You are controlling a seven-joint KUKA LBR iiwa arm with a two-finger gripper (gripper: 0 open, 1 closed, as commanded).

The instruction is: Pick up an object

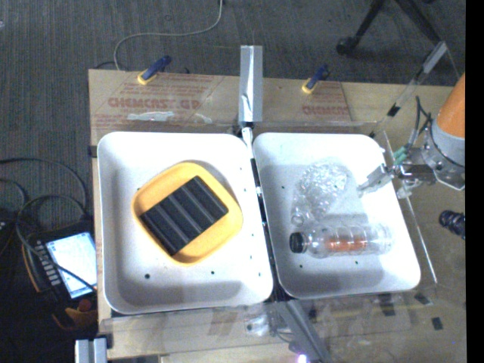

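Presently the gripper [387,174] sits at the right rim of the right bin [393,278], reaching in from the right. Whether it is released or clenched cannot be told at this angle and resolution; nothing is visibly held in it. Orange band of the arm [454,116] shows at the frame's right edge, above the wrist.

Right bin contents: a crumpled clear plastic piece [321,187] lies near the bin's middle, left of the gripper and apart from it. Just below it, a clear plastic bottle [344,240] lies on its side, dark cap pointing left, orange-brown contents visible inside. Bottle and crumpled plastic are close together, possibly touching; cannot tell.

Left bin [121,278]: a yellow tray-like object with a dark ribbed insert [187,212] lies rotated at a slant, near the bin's centre.

The two bins abut along a central seam. Behind them, the bench [174,100] carries two clamps with blue handles [155,68]. A device with a lit screen [64,259] lies on the floor, left of the bench.
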